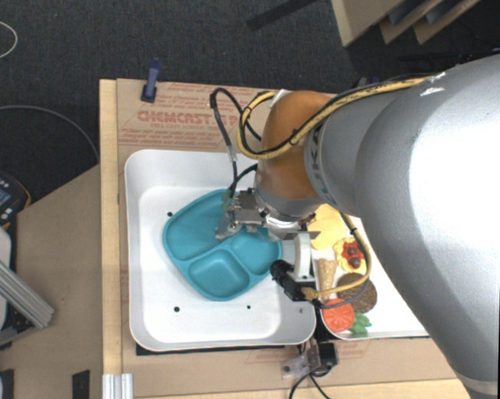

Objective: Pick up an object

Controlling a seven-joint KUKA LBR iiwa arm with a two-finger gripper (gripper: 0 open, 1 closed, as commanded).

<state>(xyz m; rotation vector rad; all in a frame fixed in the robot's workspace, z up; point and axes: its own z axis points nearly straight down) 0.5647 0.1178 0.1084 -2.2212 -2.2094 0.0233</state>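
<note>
While the arm (383, 150) is reaching in from the right and hanging low over the left bin (141, 256), its gripper (233, 214) is sitting at the upper inner edge of a teal divided plate (211, 250), and whether anything is clamped there cannot be told from this angle. That plate is lying flat in the middle of the left bin, its far-right part hidden under the wrist. It is looking like moulded plastic: light, stiff, smooth and probably a bit slippery, unlikely to break but apt to tilt or slide if pinched off-centre. The raised rim or a ridge between the compartments seems the sensible place to take hold, since the broad flat faces are offering nothing to close on. Counting: one teal plate is lying in the left bin, with at least three compartments showing. In the right bin (393, 326), a cluster of toy food (345, 288) is peeking out beside the wrist, perhaps four or five pieces in yellow, red, brown and green, though the arm is covering too much to count them surely.
</note>
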